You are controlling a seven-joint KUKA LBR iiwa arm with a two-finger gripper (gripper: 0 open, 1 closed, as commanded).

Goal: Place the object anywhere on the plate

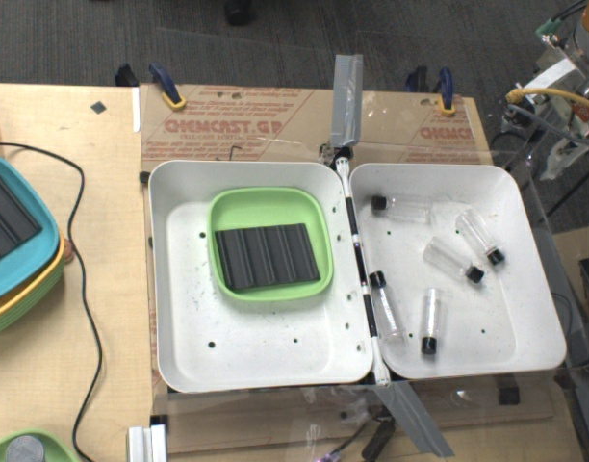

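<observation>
Vials (428,321): five clear, black-capped, loose in right bin (525,354).
Green plate (319,210): left bin, carrying just its dark ridged insert.
Progress: nothing placed yet.
Gripper: can't tell.

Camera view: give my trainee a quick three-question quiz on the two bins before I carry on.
1. True or false: the green plate sits in the left bin.
2. How many clear tubes lie in the right bin?
3. What rests on the plate: A) a dark ridged insert, B) a tube, C) nothing?

Key: 1 true; 2 five; 3 A.
</observation>
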